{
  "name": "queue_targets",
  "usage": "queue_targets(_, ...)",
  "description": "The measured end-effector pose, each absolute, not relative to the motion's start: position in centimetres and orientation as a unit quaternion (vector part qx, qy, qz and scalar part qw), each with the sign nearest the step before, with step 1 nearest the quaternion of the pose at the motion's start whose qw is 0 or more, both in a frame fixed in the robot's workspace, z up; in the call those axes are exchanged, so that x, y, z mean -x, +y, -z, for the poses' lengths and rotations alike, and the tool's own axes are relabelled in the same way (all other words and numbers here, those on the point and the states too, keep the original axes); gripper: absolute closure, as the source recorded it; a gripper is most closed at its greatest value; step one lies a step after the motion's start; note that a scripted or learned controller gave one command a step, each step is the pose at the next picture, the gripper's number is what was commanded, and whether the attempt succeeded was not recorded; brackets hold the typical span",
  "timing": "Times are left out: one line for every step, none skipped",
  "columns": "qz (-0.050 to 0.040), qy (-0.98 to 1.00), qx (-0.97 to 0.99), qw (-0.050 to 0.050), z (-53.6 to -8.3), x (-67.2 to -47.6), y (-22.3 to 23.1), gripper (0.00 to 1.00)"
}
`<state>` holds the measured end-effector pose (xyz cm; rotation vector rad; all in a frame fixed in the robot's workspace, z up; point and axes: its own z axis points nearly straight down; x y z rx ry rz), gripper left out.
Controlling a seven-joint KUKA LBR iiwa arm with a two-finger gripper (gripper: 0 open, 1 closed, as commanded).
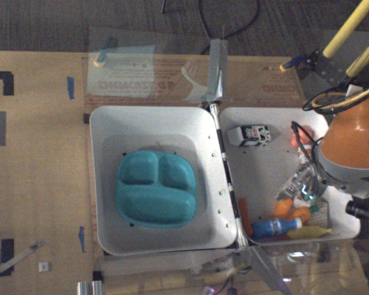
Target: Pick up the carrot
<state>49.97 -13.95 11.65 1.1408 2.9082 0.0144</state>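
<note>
Two shallow white bins sit side by side on the bench. The left bin [111, 128] holds a teal divided plate [155, 188], lying flat a little toward 6 o'clock of the bin's middle, with three compartments facing up. The right bin [264, 165] holds the clutter. Near its 12 o'clock wall lies a small black-and-white carton [251, 134] on its side. Along the wall at 9 o'clock, down toward 7 o'clock, lies a slim orange-red carrot [243, 215], its length running roughly 12 to 6, close against the divider between the bins and apart from the other items. At 6 o'clock a blue bottle [275, 227] lies on its side, with a yellow banana [310, 231] just beside it at 3 o'clock, and orange pieces [292, 211] (their exact kind is hard to make out) bunched just above both. The arm [353, 143], with its orange band, comes in from 3 o'clock, and the gripper [304, 188] hangs over the bin's 4 o'clock region, just above the orange pieces and well apart from the carrot. Whether its jaws are open or closed I cannot tell, since the wrist and cabling blur them.
</note>
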Motion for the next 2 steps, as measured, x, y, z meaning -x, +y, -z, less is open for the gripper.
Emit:
queue_targets(-0.0004,0.914,-0.405,0.001,-18.48,-48.03,-5.34,1.00)
queue_targets(-0.0004,0.914,-0.405,0.001,-18.46,-48.03,-5.34,0.00)
